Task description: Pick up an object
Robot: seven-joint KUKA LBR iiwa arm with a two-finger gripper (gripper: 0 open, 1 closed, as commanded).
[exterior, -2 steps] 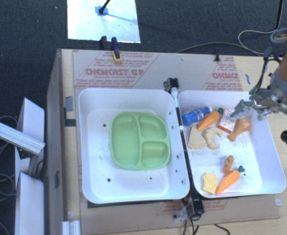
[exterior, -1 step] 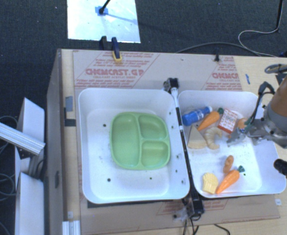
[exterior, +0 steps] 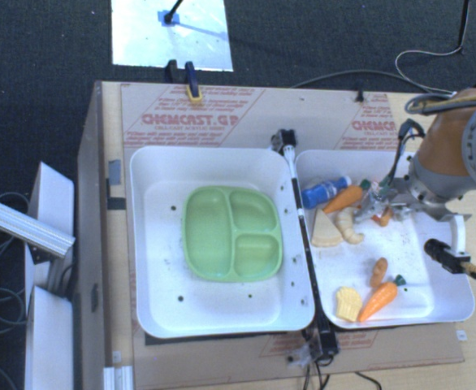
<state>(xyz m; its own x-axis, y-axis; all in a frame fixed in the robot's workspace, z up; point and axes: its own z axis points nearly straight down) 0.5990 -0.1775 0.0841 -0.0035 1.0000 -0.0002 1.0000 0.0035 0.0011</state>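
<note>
**Hand low in right bin, grip unreadable**

Hand (exterior: 382,210) sits down in the right bin (exterior: 449,311), upper middle area, amid a cluster of toy food. From where I stand I can't tell if it's spread, pressed together or pinching anything; the tip is too small and cluttered.

Arm (exterior: 457,153) comes in from the right, orange band above the wrist, bent over the bin's far right corner.

Right bin contents:
- blue bottle (exterior: 323,192) lying on its side near the divider, upper left
- orange carrot piece (exterior: 344,199) just beside the bottle, touching or nearly so
- pale wedge (exterior: 326,232) below those, with a small cream-coloured piece (exterior: 350,229) against its right edge
- small orange nub (exterior: 379,270) mid-bin, apart from the rest
- carrot with green top (exterior: 381,297) near the front edge, tilted
- yellow waffle-like piece (exterior: 348,303) just left of that carrot

Left bin (exterior: 153,218): one green divided plate (exterior: 231,234), three compartments, lying flat at centre.

Both bins rest side by side on the surface (exterior: 222,116), which carries red printed lettering. A black clamp-like part (exterior: 447,255) sticks out near the right bin's right wall, possibly part of the arm.
</note>
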